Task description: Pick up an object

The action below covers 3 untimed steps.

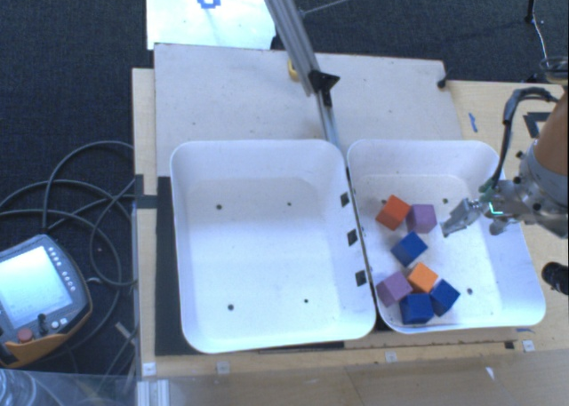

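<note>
Beside purple cube (421,217) in right bin (516,306), pincer (475,216), grip state unclear

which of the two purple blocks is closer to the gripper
The upper purple block, beside the orange block, lies just left of the gripper. The other purple block sits lower, among the clustered blocks.

I'm seeing two orange cubes (393,212), two purple cubes (421,218) and three blue cubes (409,248) in the white right bin (520,293).
</note>
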### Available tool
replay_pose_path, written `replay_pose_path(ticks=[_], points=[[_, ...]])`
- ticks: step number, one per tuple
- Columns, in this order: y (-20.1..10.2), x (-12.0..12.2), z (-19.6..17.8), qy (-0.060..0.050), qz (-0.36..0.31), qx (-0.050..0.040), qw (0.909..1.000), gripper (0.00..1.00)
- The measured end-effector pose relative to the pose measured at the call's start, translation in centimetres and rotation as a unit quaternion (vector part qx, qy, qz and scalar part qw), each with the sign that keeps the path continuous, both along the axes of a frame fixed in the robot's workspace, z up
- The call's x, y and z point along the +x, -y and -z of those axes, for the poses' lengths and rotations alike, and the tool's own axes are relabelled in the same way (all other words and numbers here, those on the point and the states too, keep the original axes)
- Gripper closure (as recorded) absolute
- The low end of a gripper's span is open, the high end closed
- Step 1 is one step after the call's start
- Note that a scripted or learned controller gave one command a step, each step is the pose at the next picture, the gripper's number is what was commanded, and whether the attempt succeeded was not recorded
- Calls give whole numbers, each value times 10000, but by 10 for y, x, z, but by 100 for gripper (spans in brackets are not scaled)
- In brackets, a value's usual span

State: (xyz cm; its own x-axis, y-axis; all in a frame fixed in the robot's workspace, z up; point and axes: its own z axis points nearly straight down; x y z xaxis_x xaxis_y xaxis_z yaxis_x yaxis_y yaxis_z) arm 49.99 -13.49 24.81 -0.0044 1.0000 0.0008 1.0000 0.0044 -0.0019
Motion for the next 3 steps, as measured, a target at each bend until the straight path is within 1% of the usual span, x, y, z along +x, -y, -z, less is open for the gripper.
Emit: replay_pose_path(ticks=[1,2,3], points=[[0,1,-2,20,8,-4,10000,0],[9,-2,54,-10,18,0,10000,0],[10,-1,96,-4,13,2,10000,0]])
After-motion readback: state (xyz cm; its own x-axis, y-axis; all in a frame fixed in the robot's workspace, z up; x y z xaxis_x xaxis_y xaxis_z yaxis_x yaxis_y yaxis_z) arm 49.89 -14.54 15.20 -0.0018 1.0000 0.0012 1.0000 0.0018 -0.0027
